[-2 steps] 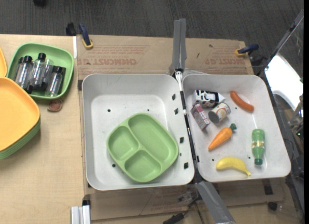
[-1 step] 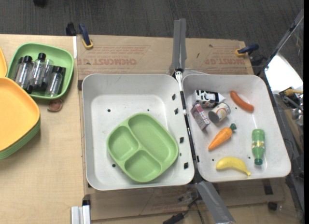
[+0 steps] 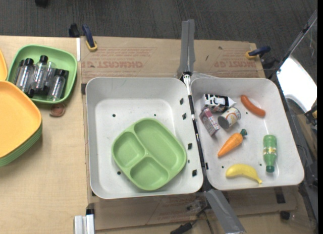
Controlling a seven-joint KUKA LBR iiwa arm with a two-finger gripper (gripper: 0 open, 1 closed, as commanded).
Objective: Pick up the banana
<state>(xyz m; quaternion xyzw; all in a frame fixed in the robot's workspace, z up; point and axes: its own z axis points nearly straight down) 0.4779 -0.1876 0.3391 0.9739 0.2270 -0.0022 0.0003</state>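
One banana [image 3: 243, 172], one carrot [image 3: 230, 143], one green bottle [image 3: 269, 152].

Beside the matt green plastic tray [image 3: 148, 153], the banana [image 3: 243, 172] looks smooth glossy plastic in a matt white plastic bin [image 3: 287, 127]; brown cardboard [image 3: 131, 59] lies behind.
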